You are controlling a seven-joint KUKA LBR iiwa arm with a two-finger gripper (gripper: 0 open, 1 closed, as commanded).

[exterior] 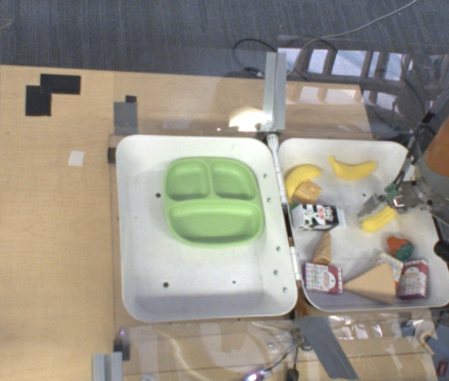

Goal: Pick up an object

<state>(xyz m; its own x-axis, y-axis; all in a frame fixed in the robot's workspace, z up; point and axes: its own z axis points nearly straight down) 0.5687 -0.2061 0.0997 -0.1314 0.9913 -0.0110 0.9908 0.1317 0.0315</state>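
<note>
Camera view, looking down at a slant: two shallow white bins sit side by side on a pale wooden bench. The left bin (pixel 141 284) carries a green divided tray (pixel 212 200) near its middle. The right bin (pixel 351 306) carries the toy food that could be picked: a yellow banana (pixel 352 167) near its far edge, a yellow and tan piece (pixel 302 183) at its far left corner, a black and white carton (pixel 316 216) against its left wall, a cone (pixel 322 248), two small red cartons (pixel 323 277) along its near edge, a tan wedge (pixel 377 283) between them, and a red and green piece (pixel 400 247). The arm enters from the right; its gripper (pixel 379 205) hangs low, fingers slightly parted and holding nothing, just above a small yellow piece (pixel 378 219) near the bin's right edge. The likely risk: that piece is small and rounded, so closing fingers could squirt it sideways, or catch the bin floor. The neighbours are close enough to be nudged. Beyond the bench lies dark grey carpet with loose cables; black markers sit on the bench's far left corner.
</note>
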